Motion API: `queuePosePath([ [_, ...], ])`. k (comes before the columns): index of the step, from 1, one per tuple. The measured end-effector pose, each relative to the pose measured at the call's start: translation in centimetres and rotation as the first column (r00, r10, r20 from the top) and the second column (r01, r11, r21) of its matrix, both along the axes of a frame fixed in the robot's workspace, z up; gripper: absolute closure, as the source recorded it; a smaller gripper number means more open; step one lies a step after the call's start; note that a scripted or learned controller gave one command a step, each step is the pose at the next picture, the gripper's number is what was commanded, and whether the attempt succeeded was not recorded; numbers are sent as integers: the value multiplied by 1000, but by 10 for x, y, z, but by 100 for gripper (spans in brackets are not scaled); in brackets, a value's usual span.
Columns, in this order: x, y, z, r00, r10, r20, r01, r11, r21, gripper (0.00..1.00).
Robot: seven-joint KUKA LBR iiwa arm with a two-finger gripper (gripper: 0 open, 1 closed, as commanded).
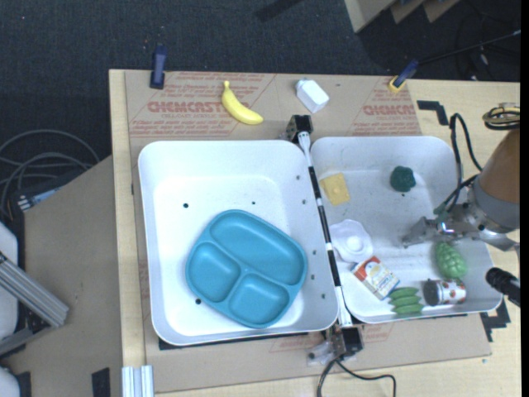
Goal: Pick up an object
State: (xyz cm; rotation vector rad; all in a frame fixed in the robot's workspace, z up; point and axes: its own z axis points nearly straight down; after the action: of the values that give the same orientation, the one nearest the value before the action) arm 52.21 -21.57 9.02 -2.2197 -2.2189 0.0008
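The gripper (430, 228) stands open over the right bin (372, 151), holding nothing. Just below its jaws lies a green lump (451, 260); further below, a bottle (444, 292). Above sits a teal ball (402, 179). Far left, a blue tray (245, 266) fills the left bin (165, 180).

Two white bins are sitting side by side on the bench. A blue divided plate (245, 267) is lying in the left bin (157, 222), toward 6 o'clock. In the right bin (372, 151), the gripper (430, 228) is reaching in from 3 o'clock, hovering just above a green knobbly object (451, 260). A yellow square (335, 188) is lying at 10 o'clock, a dark green ball (402, 179) at 12. A banana (239, 106) is resting on the cardboard behind the left bin.
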Motion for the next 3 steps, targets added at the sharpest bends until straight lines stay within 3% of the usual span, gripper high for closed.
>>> queuePosePath([
  [1,-35,0,-6,1000,1,0,-1,1000,2,0],
  [2,-34,-1,4,1000,-1,4,1,1000,-1,100],
  [3,11,51,-6,1000,2,5,-2,1000,-2,100],
])
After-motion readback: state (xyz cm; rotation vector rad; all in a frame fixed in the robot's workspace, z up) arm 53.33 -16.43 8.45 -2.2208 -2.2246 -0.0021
